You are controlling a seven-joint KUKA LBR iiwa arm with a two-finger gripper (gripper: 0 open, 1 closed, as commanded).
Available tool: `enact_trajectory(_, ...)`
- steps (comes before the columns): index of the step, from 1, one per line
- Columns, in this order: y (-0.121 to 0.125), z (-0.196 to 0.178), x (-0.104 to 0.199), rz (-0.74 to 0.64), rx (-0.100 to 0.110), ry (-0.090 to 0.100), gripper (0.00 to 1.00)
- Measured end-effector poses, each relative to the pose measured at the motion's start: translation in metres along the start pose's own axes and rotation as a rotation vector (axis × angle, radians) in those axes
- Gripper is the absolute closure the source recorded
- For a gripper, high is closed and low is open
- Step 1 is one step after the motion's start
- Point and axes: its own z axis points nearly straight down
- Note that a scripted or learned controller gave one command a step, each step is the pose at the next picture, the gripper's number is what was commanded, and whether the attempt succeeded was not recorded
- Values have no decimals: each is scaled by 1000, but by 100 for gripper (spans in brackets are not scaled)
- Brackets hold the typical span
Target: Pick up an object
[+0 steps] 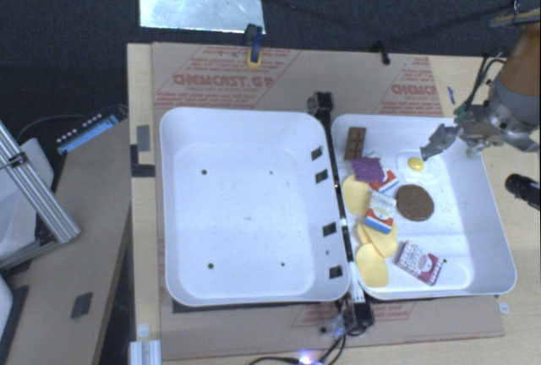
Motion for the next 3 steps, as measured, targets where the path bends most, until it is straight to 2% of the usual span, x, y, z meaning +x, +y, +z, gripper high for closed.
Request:
enact_trajectory(1,15,122,55,-3,-4,2,0)
enact_trajectory(2,64,118,96,-8,-1,-3,0)
enact_trajectory(3,65,106,94,-3,-12,-2,100)
